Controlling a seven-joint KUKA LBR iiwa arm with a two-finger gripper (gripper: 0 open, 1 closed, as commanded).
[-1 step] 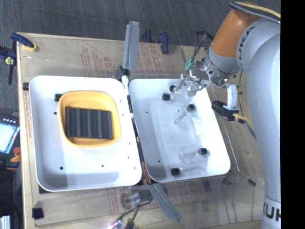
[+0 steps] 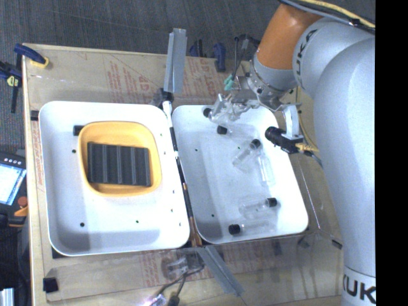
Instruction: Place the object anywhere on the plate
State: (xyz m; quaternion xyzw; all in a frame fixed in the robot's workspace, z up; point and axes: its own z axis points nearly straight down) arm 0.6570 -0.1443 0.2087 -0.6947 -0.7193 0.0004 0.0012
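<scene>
Gripper (image 2: 220, 110) is seen over far-left corner of rt bin (image 2: 191, 171); open/shut state cannot be told. Clear objects (image 2: 255, 161) lie in rt bin. Yellow plate (image 2: 86, 139) sits in left bin (image 2: 57, 171).

Two shallow white bins sit side by side on a wooden bench (image 2: 102, 69): the left bin (image 2: 60, 215) and the right bin (image 2: 204, 190). Blue clamps (image 2: 30, 55) grip the bench's far left corner. A small screen (image 2: 9, 183) glows at the left edge.
</scene>
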